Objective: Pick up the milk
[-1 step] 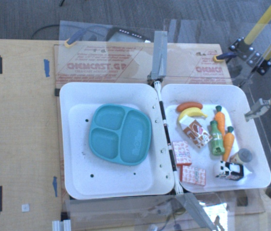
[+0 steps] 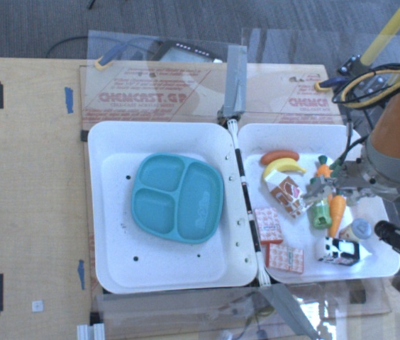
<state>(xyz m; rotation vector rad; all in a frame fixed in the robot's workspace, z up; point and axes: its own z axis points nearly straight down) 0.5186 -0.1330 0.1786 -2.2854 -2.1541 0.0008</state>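
The milk (image 2: 339, 251) is a small carton with black and white cow patches. It lies on its side near the front right corner of the right bin (image 2: 388, 266). My gripper (image 2: 323, 189) hangs over the middle of that bin, above a green block (image 2: 320, 215) and beside an orange carrot (image 2: 336, 214). It is a short way behind and to the left of the milk, and the milk lies apart from it.
The right bin also holds a sausage (image 2: 279, 156), a banana (image 2: 284, 166), a brown and white carton (image 2: 287, 195), two red and white packets (image 2: 268, 225) and a bluish cap (image 2: 361, 229). A teal divided plate (image 2: 179, 198) sits in the left bin (image 2: 108, 211).
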